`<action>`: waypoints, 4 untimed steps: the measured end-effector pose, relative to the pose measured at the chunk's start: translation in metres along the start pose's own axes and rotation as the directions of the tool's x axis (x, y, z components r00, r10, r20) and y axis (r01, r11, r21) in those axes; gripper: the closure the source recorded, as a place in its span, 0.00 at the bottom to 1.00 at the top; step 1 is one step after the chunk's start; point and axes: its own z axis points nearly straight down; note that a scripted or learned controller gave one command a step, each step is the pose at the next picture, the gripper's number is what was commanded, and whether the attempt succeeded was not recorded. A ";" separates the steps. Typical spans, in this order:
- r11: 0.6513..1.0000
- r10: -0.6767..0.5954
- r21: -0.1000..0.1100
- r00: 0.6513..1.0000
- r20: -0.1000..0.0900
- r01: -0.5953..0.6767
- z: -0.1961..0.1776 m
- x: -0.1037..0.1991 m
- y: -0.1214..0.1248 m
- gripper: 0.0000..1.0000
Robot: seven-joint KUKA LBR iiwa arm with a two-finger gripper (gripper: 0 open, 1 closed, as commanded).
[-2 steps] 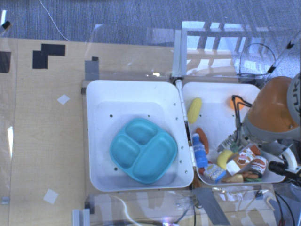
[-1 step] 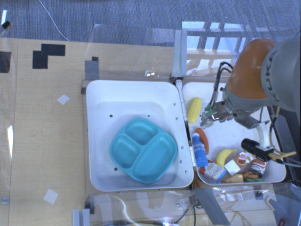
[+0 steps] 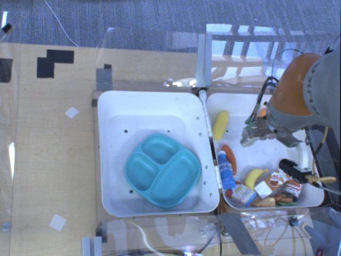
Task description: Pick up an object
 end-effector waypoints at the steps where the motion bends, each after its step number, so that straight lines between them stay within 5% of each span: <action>1: 1.000 -0.001 -0.001 1.000 0.000 0.001 0.000 0.000 0.000 0.00; 2: 0.961 -0.276 -0.013 0.961 0.010 0.276 0.038 -0.002 -0.056 0.00; 3: 0.961 -0.277 -0.020 0.961 0.013 0.277 0.026 -0.001 -0.054 1.00; 4: 0.986 -0.169 -0.004 0.986 0.001 0.169 -0.093 0.064 -0.031 1.00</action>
